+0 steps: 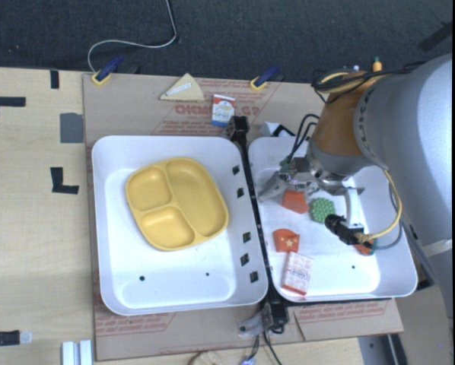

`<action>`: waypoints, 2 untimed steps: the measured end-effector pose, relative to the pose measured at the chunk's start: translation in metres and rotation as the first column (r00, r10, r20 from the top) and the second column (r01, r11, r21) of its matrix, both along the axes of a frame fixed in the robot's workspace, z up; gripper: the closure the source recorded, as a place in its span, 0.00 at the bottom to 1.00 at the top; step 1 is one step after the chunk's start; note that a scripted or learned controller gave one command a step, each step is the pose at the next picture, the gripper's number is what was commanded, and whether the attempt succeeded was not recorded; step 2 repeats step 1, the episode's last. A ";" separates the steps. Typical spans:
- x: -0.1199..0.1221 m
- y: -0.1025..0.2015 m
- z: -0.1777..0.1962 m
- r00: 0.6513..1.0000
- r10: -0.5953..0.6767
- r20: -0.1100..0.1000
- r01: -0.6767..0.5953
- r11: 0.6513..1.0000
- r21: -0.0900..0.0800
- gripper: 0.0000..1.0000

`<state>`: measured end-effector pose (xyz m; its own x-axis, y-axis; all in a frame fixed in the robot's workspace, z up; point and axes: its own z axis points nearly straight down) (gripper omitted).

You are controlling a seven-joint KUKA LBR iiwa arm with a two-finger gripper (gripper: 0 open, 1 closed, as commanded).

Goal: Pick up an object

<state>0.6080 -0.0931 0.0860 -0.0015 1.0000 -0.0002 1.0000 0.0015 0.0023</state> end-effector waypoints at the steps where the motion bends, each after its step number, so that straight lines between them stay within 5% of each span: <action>1: 0.000 -0.001 0.010 1.000 -0.001 0.000 0.001 1.000 -0.002 1.00; 2: 0.000 -0.001 0.010 1.000 -0.001 0.000 0.001 1.000 -0.002 1.00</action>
